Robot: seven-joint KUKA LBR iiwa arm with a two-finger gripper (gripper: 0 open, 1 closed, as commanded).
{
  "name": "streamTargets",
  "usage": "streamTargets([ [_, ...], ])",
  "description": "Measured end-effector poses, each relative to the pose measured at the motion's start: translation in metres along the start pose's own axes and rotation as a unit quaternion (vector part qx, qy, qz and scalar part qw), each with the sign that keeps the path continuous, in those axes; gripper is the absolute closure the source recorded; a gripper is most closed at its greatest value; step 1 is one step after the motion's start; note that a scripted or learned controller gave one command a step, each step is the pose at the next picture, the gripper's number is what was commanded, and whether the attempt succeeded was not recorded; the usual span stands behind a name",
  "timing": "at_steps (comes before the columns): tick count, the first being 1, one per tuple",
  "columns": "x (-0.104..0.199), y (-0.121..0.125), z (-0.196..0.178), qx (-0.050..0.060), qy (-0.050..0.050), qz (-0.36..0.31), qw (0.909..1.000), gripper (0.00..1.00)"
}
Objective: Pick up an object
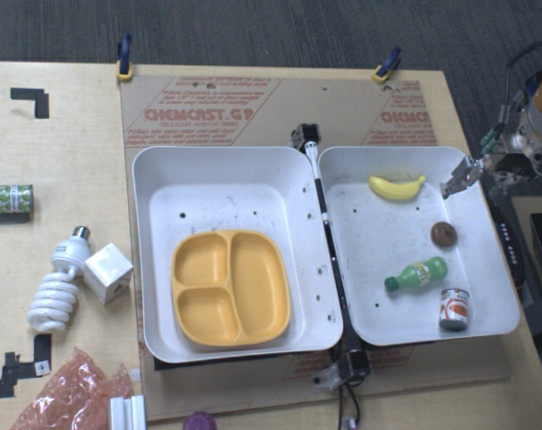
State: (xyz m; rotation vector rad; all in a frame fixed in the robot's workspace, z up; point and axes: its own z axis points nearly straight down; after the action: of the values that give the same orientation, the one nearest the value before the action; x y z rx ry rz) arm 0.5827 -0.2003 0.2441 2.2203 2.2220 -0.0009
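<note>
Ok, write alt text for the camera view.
The gripper hangs at the right bin's far right rim, near a banana, brown ball, green bottle and can. The left bin holds a yellow tray.

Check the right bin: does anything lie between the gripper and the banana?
Nothing visible does. The gripper sits at the right bin's upper right rim, and bare white floor separates it from the banana. The brown ball, green bottle and can lie farther down.

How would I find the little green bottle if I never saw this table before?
Look in the right white bin, the one without the yellow tray. The green bottle lies on its side near the front, between a brown ball and a small can. It is the only green thing there.
</note>
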Motion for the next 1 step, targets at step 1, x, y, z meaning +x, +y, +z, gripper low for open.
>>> streamTargets([
  [1, -0.0145, -0.0134, 0.1191, 0.0, 0.0, 0.001, 1.0, 0.0],
])
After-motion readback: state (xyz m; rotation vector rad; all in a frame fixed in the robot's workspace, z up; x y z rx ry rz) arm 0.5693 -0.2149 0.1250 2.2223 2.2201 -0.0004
